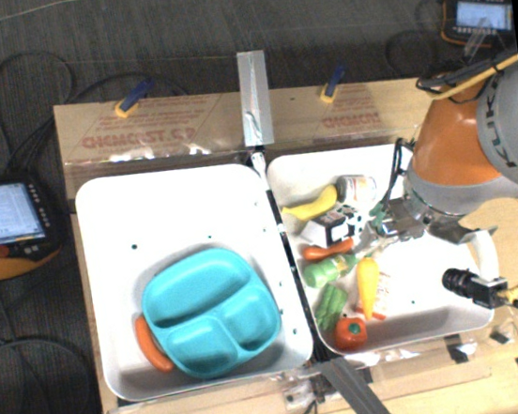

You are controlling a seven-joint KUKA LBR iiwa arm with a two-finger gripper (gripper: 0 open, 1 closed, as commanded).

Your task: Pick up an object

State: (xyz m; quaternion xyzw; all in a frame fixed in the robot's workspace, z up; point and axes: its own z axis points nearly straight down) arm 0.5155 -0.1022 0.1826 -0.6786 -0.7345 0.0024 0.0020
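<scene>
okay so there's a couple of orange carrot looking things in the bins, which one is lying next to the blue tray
The orange carrot in the left bin, tucked against the blue divided tray at its left edge. The other carrot lies in the right bin among the toy food.

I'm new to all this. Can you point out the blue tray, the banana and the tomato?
blue tray (195, 295), camera view, large upper compartment.
banana (311, 208), camera view, middle of its body.
tomato (350, 332), camera view, its red top.

The bench (173, 127) (cardboard-covered) bears the left bin (108, 212) and right bin (432, 297), touching.
</scene>
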